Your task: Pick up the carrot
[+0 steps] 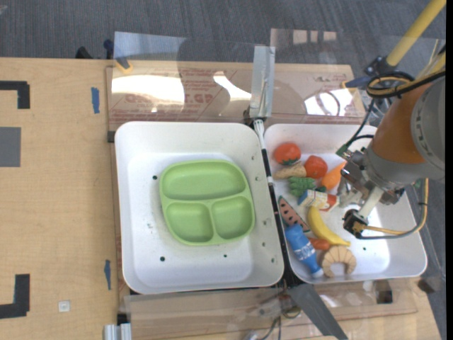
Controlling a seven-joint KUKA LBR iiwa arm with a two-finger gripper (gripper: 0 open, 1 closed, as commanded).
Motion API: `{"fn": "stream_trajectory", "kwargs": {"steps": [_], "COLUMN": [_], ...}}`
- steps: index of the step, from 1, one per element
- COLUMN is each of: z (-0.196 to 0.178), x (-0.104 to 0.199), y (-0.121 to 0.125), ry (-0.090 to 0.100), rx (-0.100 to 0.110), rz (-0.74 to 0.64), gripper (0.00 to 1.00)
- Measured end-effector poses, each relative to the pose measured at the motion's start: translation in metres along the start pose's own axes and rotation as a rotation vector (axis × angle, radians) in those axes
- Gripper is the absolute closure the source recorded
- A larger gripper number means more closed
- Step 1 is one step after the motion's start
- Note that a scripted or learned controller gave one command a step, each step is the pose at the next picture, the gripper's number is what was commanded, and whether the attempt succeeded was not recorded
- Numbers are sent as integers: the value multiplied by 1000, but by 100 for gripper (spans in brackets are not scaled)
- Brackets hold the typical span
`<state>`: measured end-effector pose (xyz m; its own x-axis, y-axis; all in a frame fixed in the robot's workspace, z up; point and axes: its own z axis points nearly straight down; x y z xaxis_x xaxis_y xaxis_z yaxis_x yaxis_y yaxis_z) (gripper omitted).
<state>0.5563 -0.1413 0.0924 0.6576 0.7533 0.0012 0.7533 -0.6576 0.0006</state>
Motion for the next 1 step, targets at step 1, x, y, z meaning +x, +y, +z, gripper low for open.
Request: {"fn": "stream_trajectory", "kwargs": {"steps": [1], "z": [1], "x": [0], "y": [-1], "ry": [-1], "rx": [1], "rz": [0], "gripper": [0]}}
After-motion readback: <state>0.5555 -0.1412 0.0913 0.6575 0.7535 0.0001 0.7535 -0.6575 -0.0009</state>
